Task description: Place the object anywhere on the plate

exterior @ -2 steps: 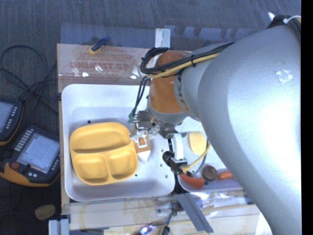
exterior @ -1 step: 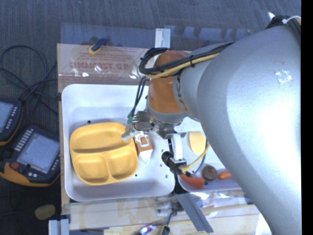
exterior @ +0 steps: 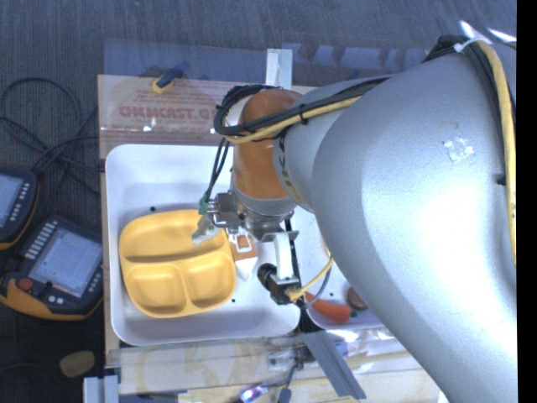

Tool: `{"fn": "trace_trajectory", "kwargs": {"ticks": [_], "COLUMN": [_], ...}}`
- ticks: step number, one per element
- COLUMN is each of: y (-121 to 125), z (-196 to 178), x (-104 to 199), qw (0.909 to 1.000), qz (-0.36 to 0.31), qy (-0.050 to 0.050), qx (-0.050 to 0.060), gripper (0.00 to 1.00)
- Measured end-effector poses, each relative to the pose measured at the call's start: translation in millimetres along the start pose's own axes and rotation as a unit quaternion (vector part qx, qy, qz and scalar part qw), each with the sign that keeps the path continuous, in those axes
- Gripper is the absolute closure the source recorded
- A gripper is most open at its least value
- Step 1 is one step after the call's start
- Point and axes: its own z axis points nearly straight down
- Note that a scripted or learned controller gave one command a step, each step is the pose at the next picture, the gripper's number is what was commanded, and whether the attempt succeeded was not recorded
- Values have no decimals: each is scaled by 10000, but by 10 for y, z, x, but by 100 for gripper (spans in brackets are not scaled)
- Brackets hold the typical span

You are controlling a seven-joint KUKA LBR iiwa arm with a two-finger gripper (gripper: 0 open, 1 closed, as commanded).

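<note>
Object (exterior: pixel 336 311): orange-red piece, low in the right bin, partly hidden under the arm; what it is I cannot tell.
Plate (exterior: pixel 176 263): yellow, three compartments, lying in the left bin, one wide section at the top and two smaller ones below.
Plate to object: well apart, in different bins.
Gripper (exterior: pixel 243 240): low over the left bin, just beside the plate's right rim, near its upper right corner.
Grip state: cannot tell; the wrist hides that part.
Arm (exterior: pixel 394 191): grey, reaches in from the right, covers most of the right bin; orange band (exterior: pixel 260 149) above the wrist.
Cables (exterior: pixel 277 116): black and yellow, run along the arm to the wrist.
Left bin (exterior: pixel 151 162): white, shallow, holds the plate.
Right bin (exterior: pixel 323 319): only a small part near the object shows.
Bench (exterior: pixel 168 103): a brown printed sheet behind the bins.
Floor left of bench: two handheld pendants (exterior: pixel 54 263) with dark cords.
</note>
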Motion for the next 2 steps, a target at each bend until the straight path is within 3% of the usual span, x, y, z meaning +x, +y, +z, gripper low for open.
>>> {"fn": "trace_trajectory", "kwargs": {"ticks": [1, 2], "y": [28, -387], "z": [-90, -309], "x": [-267, 46], "qw": [9998, 9996], "qz": [152, -262], "qy": [-156, 100], "qx": [-4, -2], "gripper": [100, 100]}}
